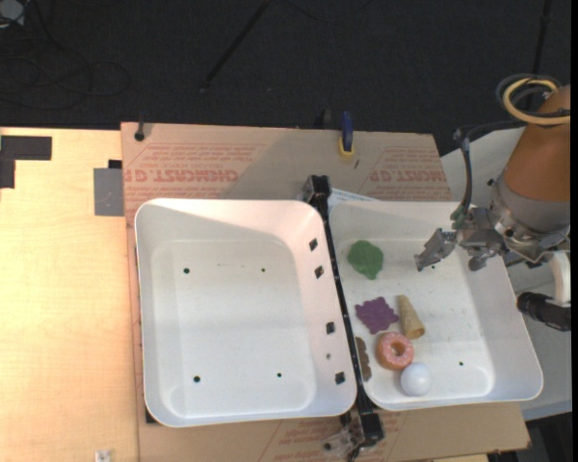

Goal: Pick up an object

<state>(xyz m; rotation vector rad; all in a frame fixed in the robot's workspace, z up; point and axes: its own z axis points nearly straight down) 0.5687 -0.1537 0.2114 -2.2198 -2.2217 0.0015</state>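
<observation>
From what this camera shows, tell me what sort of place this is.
Probably a robotics lab bench set up for grasping trials. Two white bins sit side by side on cardboard, small toys such as a pink donut lie in the right one, and the gripper hangs above.

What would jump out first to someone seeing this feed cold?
Probably the cluster of small colourful items in the right bin: a green lump towards the back, then a purple piece, a tan cone, a pink ring and a white ball near the front. The arm's hand hangs over that bin's far right side, apart from them.
</observation>
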